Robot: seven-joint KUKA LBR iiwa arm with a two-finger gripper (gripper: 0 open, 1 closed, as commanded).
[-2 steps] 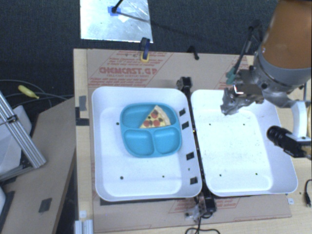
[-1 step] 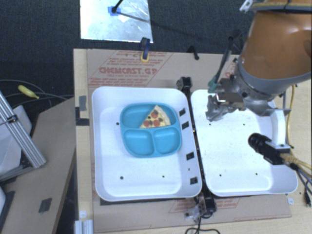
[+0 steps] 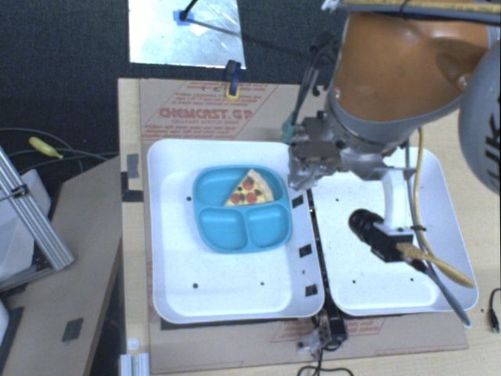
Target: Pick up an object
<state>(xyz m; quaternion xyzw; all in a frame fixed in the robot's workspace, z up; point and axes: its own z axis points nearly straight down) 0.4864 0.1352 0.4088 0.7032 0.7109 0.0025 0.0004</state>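
Camera view: the gripper [image 3: 301, 175] hangs over the seam between the two bins, at the right rim of the left bin [image 3: 168, 288]. Whether its jaws are apart or together cannot be told. The pizza slice [image 3: 252, 189] lies in the upper compartment of the blue divided plate [image 3: 235, 233], just to the view's left of the gripper, its tip pointing away from the camera. A short sideways move leftward would likely bring the gripper over it.
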